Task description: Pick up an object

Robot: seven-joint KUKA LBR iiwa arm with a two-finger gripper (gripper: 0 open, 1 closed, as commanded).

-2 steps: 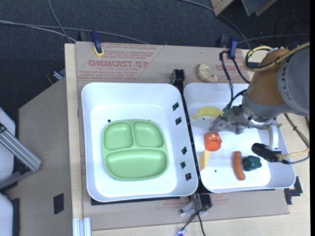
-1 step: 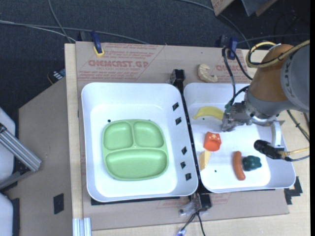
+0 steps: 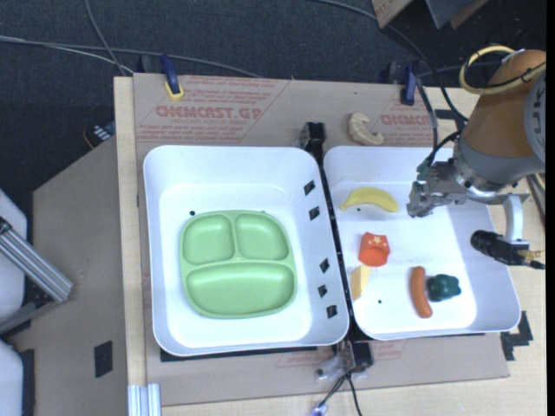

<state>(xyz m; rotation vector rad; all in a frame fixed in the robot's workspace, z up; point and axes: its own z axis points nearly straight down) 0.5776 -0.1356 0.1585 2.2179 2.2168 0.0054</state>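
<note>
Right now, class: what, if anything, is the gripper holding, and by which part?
Nothing visible: the gripper hovers above the right bin, beside the banana.

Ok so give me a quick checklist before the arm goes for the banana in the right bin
1. Banana lies in the right bin: ok.
2. Space around banana, nothing touching it: ok.
3. Gripper beside the banana, not yet over it: not ok.
4. Finger opening: cannot tell.
5. Red object and sausage sit apart from the banana: ok.
6. Bin wall close behind banana may crowd the approach: cannot tell.
</note>
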